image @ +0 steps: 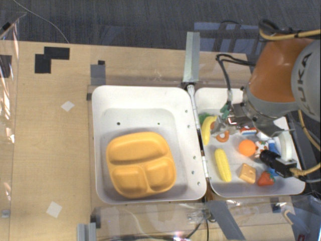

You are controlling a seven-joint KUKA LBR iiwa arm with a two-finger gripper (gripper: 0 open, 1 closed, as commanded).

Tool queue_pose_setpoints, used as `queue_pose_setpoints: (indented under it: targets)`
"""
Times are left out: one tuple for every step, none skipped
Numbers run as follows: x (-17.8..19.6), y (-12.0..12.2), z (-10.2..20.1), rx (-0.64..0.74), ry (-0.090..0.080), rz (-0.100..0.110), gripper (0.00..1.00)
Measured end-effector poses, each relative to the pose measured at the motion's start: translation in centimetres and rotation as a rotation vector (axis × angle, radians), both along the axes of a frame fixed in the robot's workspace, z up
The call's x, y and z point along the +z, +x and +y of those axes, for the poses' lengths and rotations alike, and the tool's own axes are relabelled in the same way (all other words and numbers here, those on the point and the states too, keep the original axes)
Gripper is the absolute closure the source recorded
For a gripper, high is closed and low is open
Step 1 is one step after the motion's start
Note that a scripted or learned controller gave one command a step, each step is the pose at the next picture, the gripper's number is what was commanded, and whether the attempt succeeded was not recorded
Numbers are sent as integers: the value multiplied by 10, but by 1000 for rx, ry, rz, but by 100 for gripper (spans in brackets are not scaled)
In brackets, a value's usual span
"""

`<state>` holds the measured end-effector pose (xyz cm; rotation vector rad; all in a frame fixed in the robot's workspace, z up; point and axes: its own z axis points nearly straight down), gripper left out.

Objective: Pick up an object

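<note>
My gripper (223, 124) hangs low over the back left part of the right bin (291, 187), under the grey and orange arm (281, 74). Just left of it lie a yellow banana (206, 130) and a green piece (204, 118). A small orange-red ring (223, 136) sits right below the gripper. Farther forward lie a corn cob (223, 164), an orange ball (246, 148), a tan wedge (247, 173) and a red piece (266, 179). A blue item (273, 146) is partly hidden by the arm.
The left bin (145, 97) holds a yellow divided plate (141, 162). A metal divider (191, 59) runs between the bins at the back. Black cables (225, 77) loop by the arm. Bare wooden bench (50, 149) lies to the left.
</note>
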<state>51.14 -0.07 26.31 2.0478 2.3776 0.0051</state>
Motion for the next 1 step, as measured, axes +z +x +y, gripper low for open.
queue_pose_setpoints:
  targets:
    - [-46,23,-1,134,-1,4,100]
